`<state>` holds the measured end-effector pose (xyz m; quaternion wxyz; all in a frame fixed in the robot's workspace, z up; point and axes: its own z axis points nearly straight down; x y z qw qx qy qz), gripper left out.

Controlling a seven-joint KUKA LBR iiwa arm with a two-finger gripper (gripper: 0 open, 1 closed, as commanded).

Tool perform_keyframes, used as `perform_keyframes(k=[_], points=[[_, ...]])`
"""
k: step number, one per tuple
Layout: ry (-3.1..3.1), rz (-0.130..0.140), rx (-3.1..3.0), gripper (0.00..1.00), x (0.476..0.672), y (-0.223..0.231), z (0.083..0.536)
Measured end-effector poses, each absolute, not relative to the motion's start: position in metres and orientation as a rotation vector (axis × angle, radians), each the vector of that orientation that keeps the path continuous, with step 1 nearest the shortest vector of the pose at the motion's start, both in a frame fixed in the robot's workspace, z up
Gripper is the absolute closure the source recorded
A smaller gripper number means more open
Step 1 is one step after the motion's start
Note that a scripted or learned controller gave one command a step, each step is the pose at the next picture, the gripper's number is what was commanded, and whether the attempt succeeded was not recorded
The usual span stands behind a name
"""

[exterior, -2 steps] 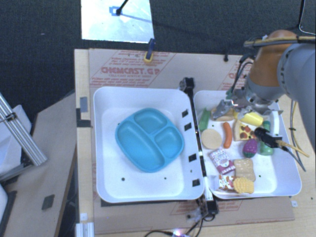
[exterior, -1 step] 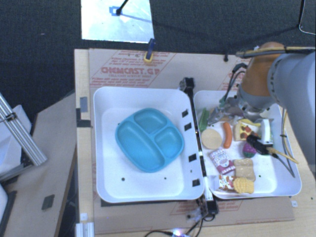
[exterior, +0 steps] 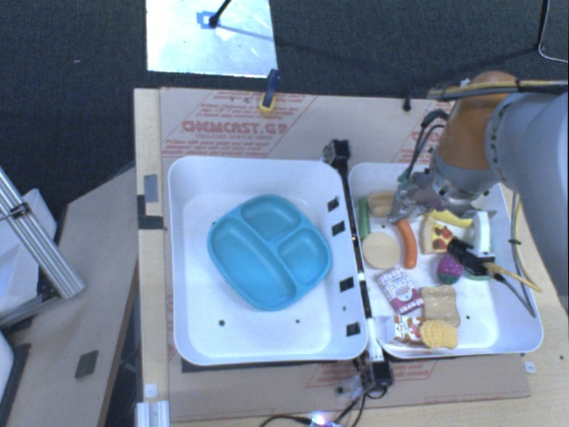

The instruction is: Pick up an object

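Observation:
The right bin (exterior: 520, 327) holds several toy foods. Among them are a tan lump (exterior: 380, 204), a green bean (exterior: 364, 219), a round tan cookie (exterior: 381, 250), an orange sausage (exterior: 408, 243), a pizza slice (exterior: 438, 236) and purple grapes (exterior: 449, 268). My gripper (exterior: 403, 206) hangs low over the bin's far left part, just right of the tan lump and above the sausage's upper end. Its tip is dark and partly hidden by the wrist. Nothing is visibly held.
The left bin (exterior: 191, 274) carries a blue divided plate (exterior: 269, 250). In the near part of the right bin lie a pink packet (exterior: 397, 289), toast (exterior: 439, 303), a round cracker (exterior: 436, 334) and a red-white packet (exterior: 407, 327). The grey arm (exterior: 524, 140) covers the bin's far right corner.

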<state>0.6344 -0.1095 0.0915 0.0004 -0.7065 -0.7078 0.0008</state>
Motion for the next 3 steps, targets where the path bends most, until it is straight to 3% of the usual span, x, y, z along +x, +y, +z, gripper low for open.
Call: perform_keyframes(k=[2,3], points=[[-2.227,-0.003,-2.22,1.0,0.643,-0.111,0.196],[-2.227,-0.001,-2.216,1.0,0.644,-0.111,0.224]])
